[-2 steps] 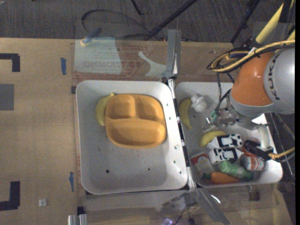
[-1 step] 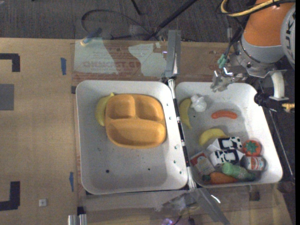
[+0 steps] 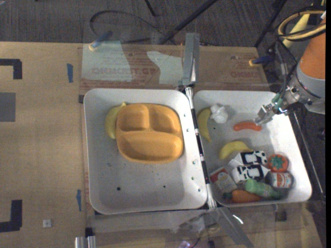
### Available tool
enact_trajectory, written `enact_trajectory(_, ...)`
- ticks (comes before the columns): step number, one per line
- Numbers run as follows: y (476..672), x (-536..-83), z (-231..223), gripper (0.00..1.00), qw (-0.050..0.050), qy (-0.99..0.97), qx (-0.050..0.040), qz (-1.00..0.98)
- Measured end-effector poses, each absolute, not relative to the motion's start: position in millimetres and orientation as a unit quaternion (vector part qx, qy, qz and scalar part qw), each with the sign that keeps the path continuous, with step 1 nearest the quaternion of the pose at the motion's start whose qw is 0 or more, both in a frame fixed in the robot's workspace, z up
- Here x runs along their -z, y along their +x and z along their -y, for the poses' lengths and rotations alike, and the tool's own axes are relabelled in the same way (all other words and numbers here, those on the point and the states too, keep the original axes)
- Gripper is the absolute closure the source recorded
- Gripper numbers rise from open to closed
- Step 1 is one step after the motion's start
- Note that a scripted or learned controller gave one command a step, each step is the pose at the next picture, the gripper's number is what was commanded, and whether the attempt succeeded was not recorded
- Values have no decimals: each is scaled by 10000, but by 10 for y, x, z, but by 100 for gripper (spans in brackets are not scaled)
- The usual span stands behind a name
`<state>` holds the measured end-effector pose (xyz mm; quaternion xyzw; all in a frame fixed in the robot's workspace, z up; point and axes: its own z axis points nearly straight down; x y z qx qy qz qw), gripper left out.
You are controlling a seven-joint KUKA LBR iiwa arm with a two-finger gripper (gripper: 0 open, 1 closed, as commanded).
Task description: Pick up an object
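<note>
The two-finger gripper (image 3: 264,116) sits over the far right part of the right-hand shallow white bin (image 3: 300,154), at the end of the grey arm with the orange band (image 3: 313,66) that enters from the right. Whether it is released or clenched cannot be told; nothing is seen held by it. Just beside its tip, to the left and slightly nearer, lies a small orange-red elongated piece (image 3: 247,126) on the bin floor; contact between the two cannot be judged. Further left in the same bin are a small white lumpy object (image 3: 219,113) and a yellow banana-shaped toy (image 3: 204,124) along the left wall. A second yellow banana-shaped toy (image 3: 234,148) lies near the bin centre. The near part holds a black-and-white patterned carton (image 3: 247,165), a red round tomato-like toy (image 3: 277,162), a small printed can (image 3: 280,180), a green soft-looking piece (image 3: 261,188), an orange carrot-like toy (image 3: 243,196) and a small printed packet (image 3: 223,179), packed closely together. The left-hand shallow white bin (image 3: 134,190) contains an orange three-compartment plastic tray (image 3: 149,132), lying flat, with a yellow curved object (image 3: 110,122) partly beneath its left edge.
</note>
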<state>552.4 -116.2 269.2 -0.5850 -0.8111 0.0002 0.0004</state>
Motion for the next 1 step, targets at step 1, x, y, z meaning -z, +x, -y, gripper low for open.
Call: enact_trajectory(1, 6271, -2546, 978, 100, -20, -7192, 5, 6948)
